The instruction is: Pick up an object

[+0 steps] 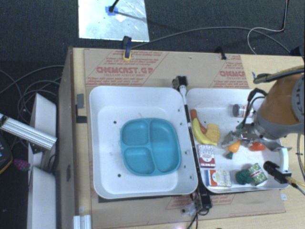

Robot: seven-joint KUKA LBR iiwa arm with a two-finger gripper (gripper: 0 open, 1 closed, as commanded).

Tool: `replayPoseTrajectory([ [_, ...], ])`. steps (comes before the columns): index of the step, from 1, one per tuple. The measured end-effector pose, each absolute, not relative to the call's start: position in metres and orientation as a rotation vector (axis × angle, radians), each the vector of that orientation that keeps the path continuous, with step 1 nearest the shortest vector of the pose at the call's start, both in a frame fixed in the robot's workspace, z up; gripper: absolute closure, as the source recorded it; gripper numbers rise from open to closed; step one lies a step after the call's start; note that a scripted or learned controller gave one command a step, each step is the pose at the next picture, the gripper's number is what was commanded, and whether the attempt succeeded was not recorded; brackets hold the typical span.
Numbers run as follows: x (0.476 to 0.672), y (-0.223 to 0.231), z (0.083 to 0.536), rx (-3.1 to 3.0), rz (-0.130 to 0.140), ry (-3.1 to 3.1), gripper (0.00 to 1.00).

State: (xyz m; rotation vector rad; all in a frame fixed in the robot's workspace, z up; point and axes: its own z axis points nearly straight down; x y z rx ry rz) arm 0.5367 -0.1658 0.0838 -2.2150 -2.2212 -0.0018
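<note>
Camera view | gripper (pixel 234 140) low in right bin (pixel 214 104), beside banana (pixel 200 132) | small orange piece (pixel 233 147) just below fingertips, touching or nearly | jaws: open or shut, cannot tell | judged: short drop, piece lies bench-front of jaws

A brown worktop (pixel 143 63) with red lettering carries two shallow white bins side by side — the left bin (pixel 102 104) and the right bin (pixel 214 99), their inner walls touching. A yellow-and-black clamp (pixel 127 48) grips the worktop's far edge — another, black clamp (pixel 221 54) sits further right.
</note>
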Motion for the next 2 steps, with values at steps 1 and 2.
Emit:
replayPoseTrajectory([
  [1,0.538,-0.166,0.095,-2.217,-0.005,-2.224,1.00],
  [2,0.584,-0.101,0.157,-2.218,-0.005,-2.228,1.00],
])
